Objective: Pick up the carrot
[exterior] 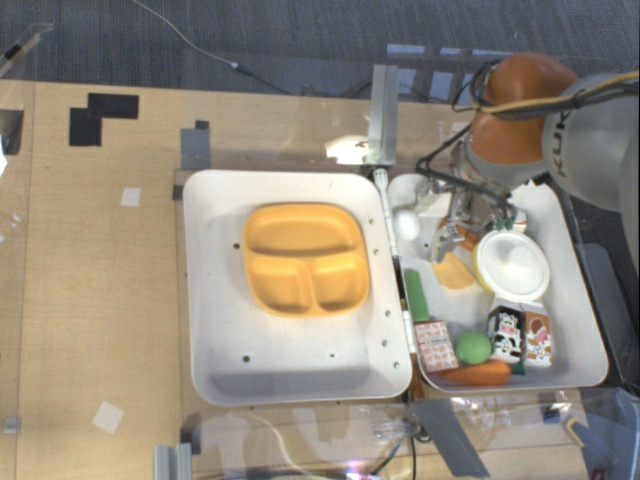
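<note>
Carrot lies untouched at 6 o'clock in the right bin, along its near wall, touching a green ball; milk carton just beside. Pick not yet begun: approach, descent and grasp all remain. Fingers hang well apart from it toward 12 o'clock, above a yellow piece, beside a white bowl; cannot tell whether apart or together.

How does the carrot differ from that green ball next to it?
The carrot is orange, long and tapered, lying flat along the near wall of the right bin; the green ball is round and compact. The carrot stretches wider than the ball, which sits just behind it. Both rest in the same bin, close together or touching, away from the gripper.
</note>
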Available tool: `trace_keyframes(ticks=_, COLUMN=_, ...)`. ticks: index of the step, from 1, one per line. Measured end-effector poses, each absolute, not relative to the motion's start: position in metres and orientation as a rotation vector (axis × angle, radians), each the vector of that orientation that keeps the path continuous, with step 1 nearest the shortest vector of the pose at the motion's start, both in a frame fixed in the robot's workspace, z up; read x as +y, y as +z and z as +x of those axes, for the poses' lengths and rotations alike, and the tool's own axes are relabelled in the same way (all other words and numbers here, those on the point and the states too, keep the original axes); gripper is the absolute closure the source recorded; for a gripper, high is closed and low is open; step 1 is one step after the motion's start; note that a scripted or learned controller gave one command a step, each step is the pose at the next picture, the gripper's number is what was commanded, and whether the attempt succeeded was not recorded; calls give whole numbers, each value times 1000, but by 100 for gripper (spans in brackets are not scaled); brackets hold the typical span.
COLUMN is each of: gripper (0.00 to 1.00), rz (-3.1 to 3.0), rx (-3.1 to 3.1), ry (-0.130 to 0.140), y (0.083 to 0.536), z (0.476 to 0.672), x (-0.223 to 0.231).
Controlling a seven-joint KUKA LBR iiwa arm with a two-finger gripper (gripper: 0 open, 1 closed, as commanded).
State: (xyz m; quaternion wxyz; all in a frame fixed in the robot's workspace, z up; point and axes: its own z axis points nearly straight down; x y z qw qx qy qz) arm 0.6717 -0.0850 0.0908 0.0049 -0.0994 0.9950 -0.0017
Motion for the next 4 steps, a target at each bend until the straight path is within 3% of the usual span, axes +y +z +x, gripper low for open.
trace_keyframes(ticks=1, gripper=0, rz=-144, rx=3122, ry=-1, y=91, z=643, x=-133)
trace_keyframes(ticks=2, gripper=0, rz=-178, rx=3124, ry=-2, y=89, z=647, x=-103)
trace_keyframes(ticks=3, gripper=0, rz=-159, rx=3123, ry=0, y=115, z=672, x=-83)
trace_keyframes(ticks=4, gripper=0, rz=-58, rx=3126, ry=-2, y=90, z=628, x=-117)
